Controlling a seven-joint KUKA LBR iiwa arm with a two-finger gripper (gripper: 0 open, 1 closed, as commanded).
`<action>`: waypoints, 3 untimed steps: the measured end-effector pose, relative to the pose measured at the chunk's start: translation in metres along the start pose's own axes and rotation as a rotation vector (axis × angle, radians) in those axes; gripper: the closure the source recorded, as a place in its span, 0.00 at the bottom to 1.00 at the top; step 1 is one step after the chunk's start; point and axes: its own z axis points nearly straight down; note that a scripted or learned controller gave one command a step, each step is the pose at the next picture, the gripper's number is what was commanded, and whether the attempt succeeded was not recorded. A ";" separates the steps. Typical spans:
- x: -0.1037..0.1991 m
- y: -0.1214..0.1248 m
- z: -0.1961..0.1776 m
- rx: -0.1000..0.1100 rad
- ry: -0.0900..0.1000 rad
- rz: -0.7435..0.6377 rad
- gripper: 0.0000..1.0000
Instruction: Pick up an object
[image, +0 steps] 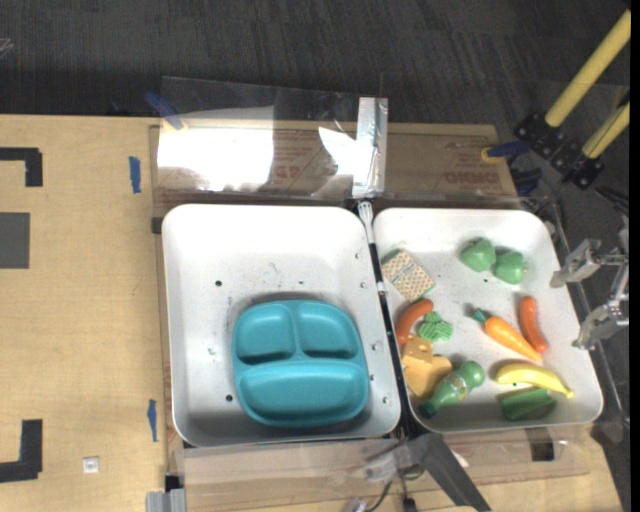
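Whether the pincer is released or clenched cannot be told from the camera view, so its state is left open. The carrot (507, 337) is judged the handiest target: it is found lying flat in the right bin (440, 228), between the red chilli (529, 320) and the leafy green piece (434, 327), with the banana (534, 377) just below its tip. It is taken to be a light, stiff, slippery plastic toy, best gripped across its thicker middle.
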 end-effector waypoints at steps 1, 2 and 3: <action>0.003 -0.012 0.178 0.002 -0.008 0.204 0.00; 0.018 0.017 0.178 0.005 -0.014 0.215 0.00; 0.023 0.068 0.177 0.026 -0.021 0.038 0.00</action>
